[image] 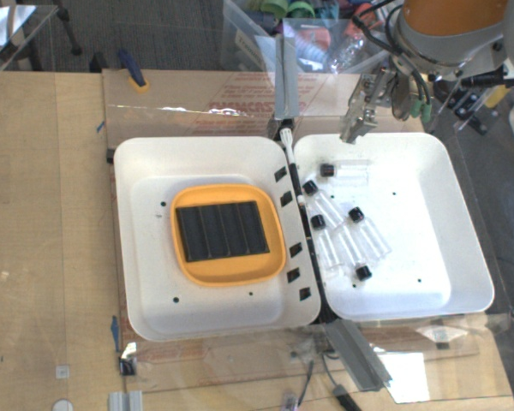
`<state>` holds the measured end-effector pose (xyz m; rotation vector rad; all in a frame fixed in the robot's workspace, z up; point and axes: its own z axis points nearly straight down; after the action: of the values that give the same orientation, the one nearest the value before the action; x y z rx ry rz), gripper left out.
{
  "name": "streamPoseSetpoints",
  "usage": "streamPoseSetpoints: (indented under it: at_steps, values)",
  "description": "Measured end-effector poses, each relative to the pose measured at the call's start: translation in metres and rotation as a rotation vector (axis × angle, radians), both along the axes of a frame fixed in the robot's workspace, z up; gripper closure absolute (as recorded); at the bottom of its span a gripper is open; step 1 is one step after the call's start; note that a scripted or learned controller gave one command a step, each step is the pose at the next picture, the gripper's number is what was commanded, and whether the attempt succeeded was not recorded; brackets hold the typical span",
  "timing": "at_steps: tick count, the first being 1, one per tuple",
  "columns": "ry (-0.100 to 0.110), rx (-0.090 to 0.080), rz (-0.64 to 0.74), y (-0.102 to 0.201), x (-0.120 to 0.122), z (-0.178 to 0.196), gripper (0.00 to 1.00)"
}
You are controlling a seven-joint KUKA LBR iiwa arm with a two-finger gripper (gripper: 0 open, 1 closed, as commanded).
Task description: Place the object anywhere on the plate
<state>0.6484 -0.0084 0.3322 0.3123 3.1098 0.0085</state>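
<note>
Camera view: plate (274, 268) in L bin (141, 229), tubes (347, 229) in R bin (428, 221); gripper (358, 127) state unclear.

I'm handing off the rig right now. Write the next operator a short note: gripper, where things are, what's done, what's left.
Gripper: hanging over the back edge of the right bin, nothing seen between its fingers; whether they are open or shut is not clear.
Tubes: several clear, black-capped ones lying loose in the right bin, left half.
Plate: orange, with a dark ribbed insert, in the left bin; no tube on it.
Done: no placement yet.
Left: grasp one tube, carry it over the divider, set it anywhere on the plate.
</note>
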Motion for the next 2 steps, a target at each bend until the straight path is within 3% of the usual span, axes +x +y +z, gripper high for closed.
streamPoseSetpoints:
  at_steps: [1,2]
  values:
    - [0.012,-0.001,-0.011,0.004,0.01,-0.023,1.0]
    - [0.012,-0.004,0.032,-0.058,0.006,-0.147,1.0]
